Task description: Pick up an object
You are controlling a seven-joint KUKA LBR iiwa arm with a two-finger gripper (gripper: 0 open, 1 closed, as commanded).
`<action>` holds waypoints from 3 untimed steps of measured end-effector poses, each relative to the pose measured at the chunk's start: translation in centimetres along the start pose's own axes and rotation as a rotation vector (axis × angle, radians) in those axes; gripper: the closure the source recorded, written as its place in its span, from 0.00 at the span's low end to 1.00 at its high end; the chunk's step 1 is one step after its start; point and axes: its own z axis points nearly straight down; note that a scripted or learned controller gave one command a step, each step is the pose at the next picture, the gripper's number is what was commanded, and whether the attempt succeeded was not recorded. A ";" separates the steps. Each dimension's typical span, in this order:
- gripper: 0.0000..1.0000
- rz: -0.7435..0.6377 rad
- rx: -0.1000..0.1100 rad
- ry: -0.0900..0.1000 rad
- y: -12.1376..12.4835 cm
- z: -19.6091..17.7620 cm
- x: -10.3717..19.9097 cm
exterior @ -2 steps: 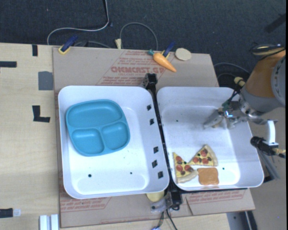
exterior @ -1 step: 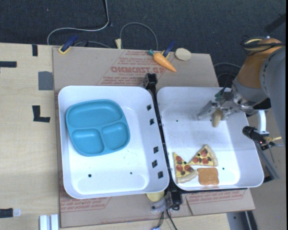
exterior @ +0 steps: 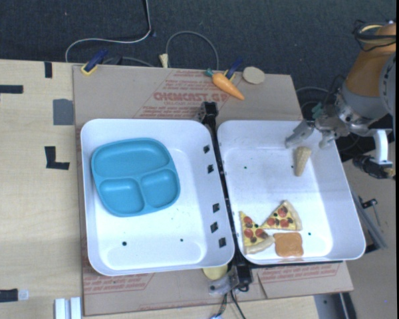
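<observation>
My gripper (exterior: pixel 313 137) hangs over the far right corner of the right bin (exterior: pixel 339 198), fingers spread open with nothing between them. A cream cone-shaped piece (exterior: pixel 300 159) lies on the bin floor just below the left finger (exterior: pixel 296 138), close to its tip. Near the front of the same bin lie two pizza slices (exterior: pixel 255 232) (exterior: pixel 284 216) and an orange-brown toast piece (exterior: pixel 289 244). The grey arm with its orange band (exterior: pixel 369 68) comes in from the right.
A blue divided plate (exterior: pixel 136 176) sits in the left bin (exterior: pixel 93 244). A toy carrot (exterior: pixel 226 85) and a beige disc (exterior: pixel 254 76) lie on the cardboard behind the bins. A black divider (exterior: pixel 216 178) runs between the bins. Cables trail at the back.
</observation>
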 end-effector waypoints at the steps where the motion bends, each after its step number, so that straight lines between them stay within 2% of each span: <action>1: 0.00 -0.001 0.002 -0.002 0.1 8.0 0.0; 2: 1.00 -0.003 -0.001 -0.005 0.3 6.5 0.0; 3: 1.00 -0.008 0.004 0.004 2.8 5.0 9.7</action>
